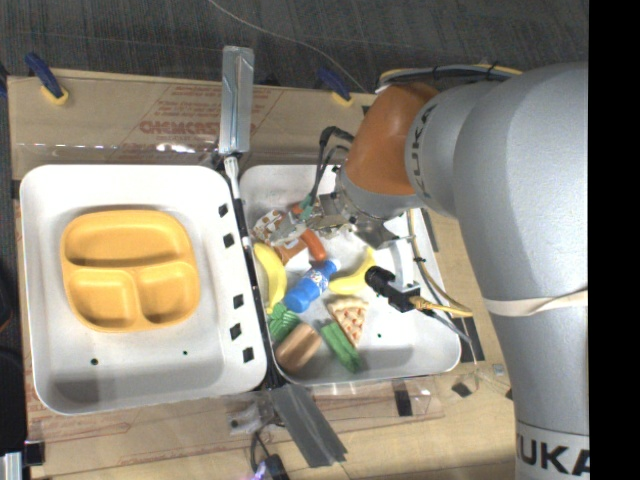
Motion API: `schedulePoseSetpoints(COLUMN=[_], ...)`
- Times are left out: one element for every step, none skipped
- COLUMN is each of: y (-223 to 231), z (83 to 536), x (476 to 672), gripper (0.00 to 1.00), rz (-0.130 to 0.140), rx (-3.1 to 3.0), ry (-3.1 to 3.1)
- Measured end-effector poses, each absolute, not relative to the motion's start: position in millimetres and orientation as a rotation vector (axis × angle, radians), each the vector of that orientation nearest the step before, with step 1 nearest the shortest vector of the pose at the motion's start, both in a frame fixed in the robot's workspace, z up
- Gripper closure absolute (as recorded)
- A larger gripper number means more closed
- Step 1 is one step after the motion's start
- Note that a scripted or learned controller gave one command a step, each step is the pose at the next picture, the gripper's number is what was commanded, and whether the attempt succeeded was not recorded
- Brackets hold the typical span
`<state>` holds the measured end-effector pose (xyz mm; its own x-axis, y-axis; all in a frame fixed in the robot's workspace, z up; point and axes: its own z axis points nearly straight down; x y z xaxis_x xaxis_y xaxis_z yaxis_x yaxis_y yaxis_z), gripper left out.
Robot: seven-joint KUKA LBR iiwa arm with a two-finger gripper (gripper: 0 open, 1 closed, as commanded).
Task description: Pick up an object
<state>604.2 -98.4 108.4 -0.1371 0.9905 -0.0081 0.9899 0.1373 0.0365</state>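
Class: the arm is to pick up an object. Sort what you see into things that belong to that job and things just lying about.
Belongs to the job:
- end effector
- right bin
- blue bottle
- banana
- pizza slice toy
- green toy

Just lying about:
- left bin
- yellow divided tray
- blue clamps

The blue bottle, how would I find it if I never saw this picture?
Look at the two white bins; take the right bin, the one under the big grey arm. Near the middle of its toy pile lies the blue bottle, tilted, beside a yellow banana. Nothing else in that pile is bright blue.
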Motion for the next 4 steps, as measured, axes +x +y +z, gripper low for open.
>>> schedulePoseSetpoints(y=[-125,-99,-100,-68], z=[108,98,103,196], x=[648.7,621.6,619.2,644.9], gripper=[0.0,0.0,1.0,1.0], rz=[0.025,0.007,0.0,0.004], rx=[2.01,1.668,1.668,1.649], ry=[2.394,2.65,2.659,2.668])
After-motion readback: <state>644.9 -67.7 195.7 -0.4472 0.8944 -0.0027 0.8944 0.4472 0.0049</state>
